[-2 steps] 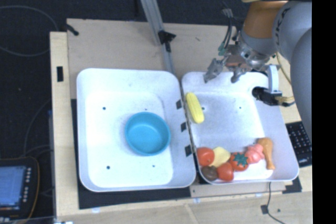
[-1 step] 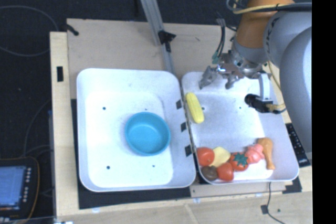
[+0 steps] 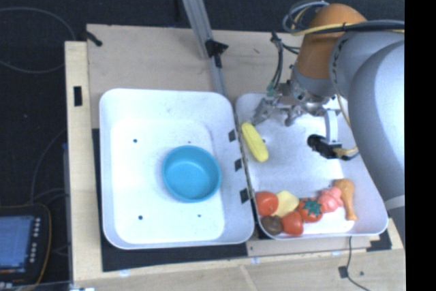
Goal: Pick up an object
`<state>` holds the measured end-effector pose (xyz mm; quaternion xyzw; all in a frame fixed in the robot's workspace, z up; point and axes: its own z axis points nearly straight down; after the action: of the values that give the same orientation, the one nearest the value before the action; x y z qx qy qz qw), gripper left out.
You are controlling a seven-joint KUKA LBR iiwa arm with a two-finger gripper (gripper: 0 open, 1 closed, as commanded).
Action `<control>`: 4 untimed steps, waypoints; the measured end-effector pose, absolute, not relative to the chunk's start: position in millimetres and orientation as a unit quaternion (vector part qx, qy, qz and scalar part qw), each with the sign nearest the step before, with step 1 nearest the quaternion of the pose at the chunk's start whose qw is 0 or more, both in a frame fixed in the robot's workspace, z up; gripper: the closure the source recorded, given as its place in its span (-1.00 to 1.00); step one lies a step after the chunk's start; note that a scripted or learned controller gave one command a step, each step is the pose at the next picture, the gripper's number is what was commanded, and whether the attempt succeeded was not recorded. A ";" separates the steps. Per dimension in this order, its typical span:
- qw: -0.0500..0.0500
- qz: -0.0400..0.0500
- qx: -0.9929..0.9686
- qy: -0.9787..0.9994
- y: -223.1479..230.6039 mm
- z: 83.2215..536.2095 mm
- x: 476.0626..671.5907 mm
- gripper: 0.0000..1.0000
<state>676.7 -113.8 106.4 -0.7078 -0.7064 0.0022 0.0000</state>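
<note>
My gripper (image 3: 276, 115) hangs over the far end of the right bin (image 3: 300, 163), fingers spread open and nothing between them. A yellow corn-like piece (image 3: 254, 142) lies just in front of it and slightly left, close to the bin's left wall and apart from the fingers. Along the right bin's near edge sits a cluster of toy foods: a red tomato (image 3: 266, 202), a yellow piece (image 3: 287, 202), a brown piece (image 3: 272, 224), a red piece (image 3: 293, 223), a strawberry (image 3: 310, 209), a pink piece (image 3: 330, 200) and an orange drumstick (image 3: 346, 195).
A blue bowl (image 3: 191, 173) stands in the middle of the left bin (image 3: 129, 126). A grey metal post (image 3: 194, 3) slants up from between the bins at the back. The arm's bulk covers the right bin's far right corner.
</note>
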 end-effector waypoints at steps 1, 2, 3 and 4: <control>-0.003 -0.001 -0.708 -0.706 -114.7 123.9 679.1 1.00; -0.001 -0.002 -0.708 -0.707 -116.0 170.5 682.8 1.00; -0.002 -0.003 -0.706 -0.708 -117.3 223.8 684.4 1.00; 0.001 0.000 -0.705 -0.710 -69.4 218.9 669.6 1.00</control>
<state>669.6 -69.4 218.9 -0.7046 -0.7096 0.0003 0.0015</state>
